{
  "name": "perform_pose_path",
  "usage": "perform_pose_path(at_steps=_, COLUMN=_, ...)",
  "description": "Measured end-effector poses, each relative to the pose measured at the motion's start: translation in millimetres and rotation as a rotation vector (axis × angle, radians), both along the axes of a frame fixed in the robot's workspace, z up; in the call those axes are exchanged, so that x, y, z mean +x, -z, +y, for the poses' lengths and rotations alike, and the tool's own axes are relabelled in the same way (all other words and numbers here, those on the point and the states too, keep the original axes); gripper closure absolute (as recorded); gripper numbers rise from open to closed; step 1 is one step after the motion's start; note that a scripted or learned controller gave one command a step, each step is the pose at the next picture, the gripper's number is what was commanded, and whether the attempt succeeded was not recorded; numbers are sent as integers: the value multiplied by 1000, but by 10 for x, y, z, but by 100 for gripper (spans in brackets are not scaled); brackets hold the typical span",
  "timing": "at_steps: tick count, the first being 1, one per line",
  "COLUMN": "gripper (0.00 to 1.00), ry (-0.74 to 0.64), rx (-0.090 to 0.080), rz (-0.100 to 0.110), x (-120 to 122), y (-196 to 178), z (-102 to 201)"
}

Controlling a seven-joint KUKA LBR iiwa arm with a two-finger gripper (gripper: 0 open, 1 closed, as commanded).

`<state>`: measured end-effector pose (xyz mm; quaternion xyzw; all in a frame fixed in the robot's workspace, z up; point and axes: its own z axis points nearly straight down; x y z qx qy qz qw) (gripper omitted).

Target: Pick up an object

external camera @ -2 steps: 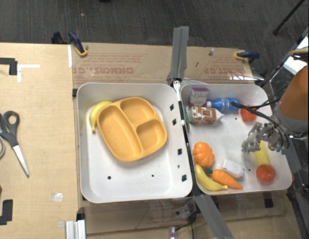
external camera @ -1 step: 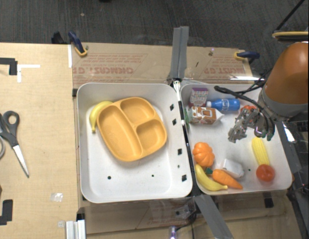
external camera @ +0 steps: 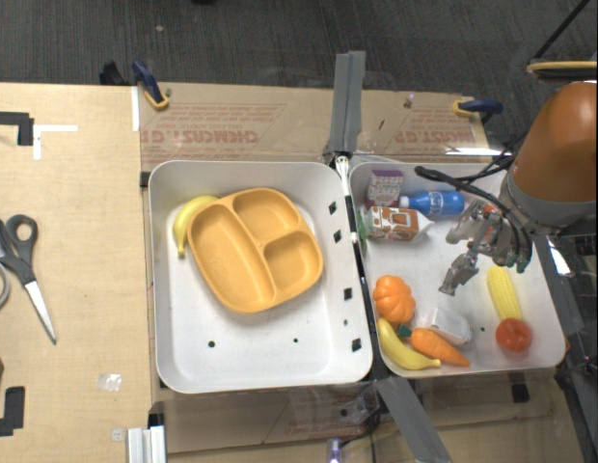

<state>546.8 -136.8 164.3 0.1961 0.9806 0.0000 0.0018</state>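
the counter (external camera: 67, 258) carries two white bins side by side. the left bin (external camera: 183, 355) holds a big orange divided plate (external camera: 253, 249) with a yellow banana (external camera: 188, 220) tucked against its far-left rim. the right bin (external camera: 545, 355) is where the pickable things lie, and the arm (external camera: 564, 148) reaches over it from the right, the tool (external camera: 463, 273) hanging low near the bin's middle with nothing clamped in it; whether it stands apart or together i cannot tell from this slanted view.

from large to small in the right bin: a blue bottle (external camera: 432, 203) and a brown carton (external camera: 391, 223) lie at the far left, a small purple box (external camera: 386, 183) beyond them; a corn cob (external camera: 504, 292) lies just right of the tool; an orange pumpkin (external camera: 394, 298), a second banana (external camera: 403, 348) and a carrot (external camera: 441, 347) crowd the near-left corner; a small whitish item (external camera: 451, 324) sits just below the tool, and a red tomato (external camera: 513, 335) is near right.

the step in hand looks like the descent onto a target. to do it well, i would pick something standing apart, such as the corn, straddle its narrow width and close only once low enough, keeping off the crowded corner.

the cardboard behind the bins bears upside-down red print; the labels on the carton and bottle are too small to read.
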Motion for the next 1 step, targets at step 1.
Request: perform_pose_path(at_steps=1, gripper=0, ry=-20, rx=0, rz=2, x=-93, y=724, z=348)
